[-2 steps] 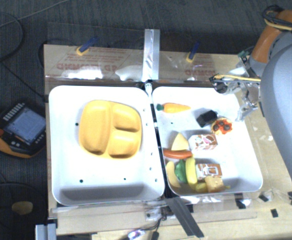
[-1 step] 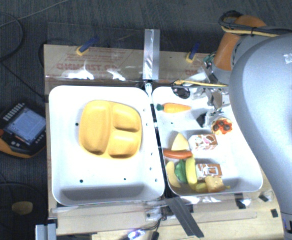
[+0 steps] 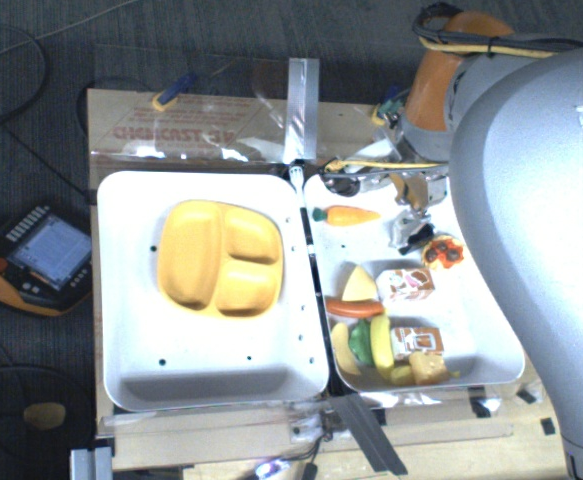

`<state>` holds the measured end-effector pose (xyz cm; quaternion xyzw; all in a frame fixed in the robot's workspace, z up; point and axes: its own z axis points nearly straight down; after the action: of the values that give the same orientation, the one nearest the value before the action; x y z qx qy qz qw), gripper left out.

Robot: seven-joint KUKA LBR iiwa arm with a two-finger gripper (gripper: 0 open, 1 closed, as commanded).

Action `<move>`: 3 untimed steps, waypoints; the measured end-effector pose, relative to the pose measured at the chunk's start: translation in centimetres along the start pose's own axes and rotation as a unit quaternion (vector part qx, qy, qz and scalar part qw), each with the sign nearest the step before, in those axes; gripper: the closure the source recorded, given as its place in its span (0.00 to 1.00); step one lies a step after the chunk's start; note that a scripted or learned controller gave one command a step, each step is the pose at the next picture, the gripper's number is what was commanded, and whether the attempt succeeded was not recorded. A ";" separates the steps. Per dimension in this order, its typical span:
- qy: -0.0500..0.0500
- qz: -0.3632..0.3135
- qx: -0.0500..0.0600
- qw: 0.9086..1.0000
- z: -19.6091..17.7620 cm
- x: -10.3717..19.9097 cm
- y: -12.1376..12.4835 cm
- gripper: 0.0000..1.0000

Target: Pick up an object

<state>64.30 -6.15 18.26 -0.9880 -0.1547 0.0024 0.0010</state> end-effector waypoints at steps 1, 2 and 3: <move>0.000 0.050 0.001 0.999 4.2 0.1 4.6 0.00; 0.000 -0.055 -0.002 0.998 -0.1 2.1 -0.8 0.00; -0.001 -0.046 -0.002 0.999 0.0 0.1 -2.7 0.00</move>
<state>63.62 -3.56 18.30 -0.9799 -0.1997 0.0028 -0.0010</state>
